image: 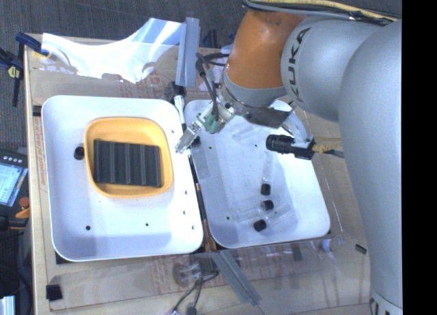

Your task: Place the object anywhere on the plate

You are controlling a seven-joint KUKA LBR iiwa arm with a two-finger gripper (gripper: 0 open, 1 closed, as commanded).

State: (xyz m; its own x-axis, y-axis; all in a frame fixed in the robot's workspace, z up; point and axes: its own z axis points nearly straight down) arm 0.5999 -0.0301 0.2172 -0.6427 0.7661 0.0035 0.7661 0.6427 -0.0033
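Grey arm point(355, 102) looms over the right bin point(300, 218); its gripper point(188, 139) hangs at the bins' shared edge, jaw state unclear. Yellow plate point(130, 132) sits in the left bin point(68, 225).

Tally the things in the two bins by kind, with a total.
Yellow plate: 1
Dark ridged block on the plate: 1
Small black pieces, right bin: 3
Small black piece, left bin: 1
Total: 6
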